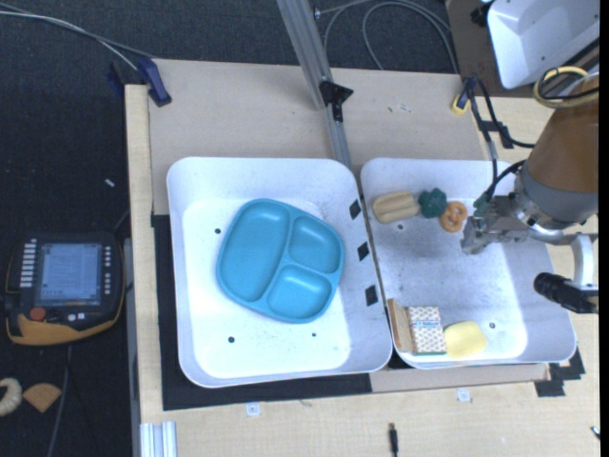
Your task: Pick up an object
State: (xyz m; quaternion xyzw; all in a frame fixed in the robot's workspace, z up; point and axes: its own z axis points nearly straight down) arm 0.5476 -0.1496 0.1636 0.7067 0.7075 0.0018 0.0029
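Orange, light and probably rigid, the small toy (pixel 454 216) beside the jaws (pixel 473 243) would be pinched across its middle; jaw state cannot be told.

fixed overhead camera, slanted down, both bins (pixel 190 255)

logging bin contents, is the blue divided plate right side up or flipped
Right side up: the blue divided plate in the left bin shows three hollow compartments facing the camera.

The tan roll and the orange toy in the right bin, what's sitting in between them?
In the camera view, a dark green toy sits between the tan roll and the orange toy, at the far end of the right bin.
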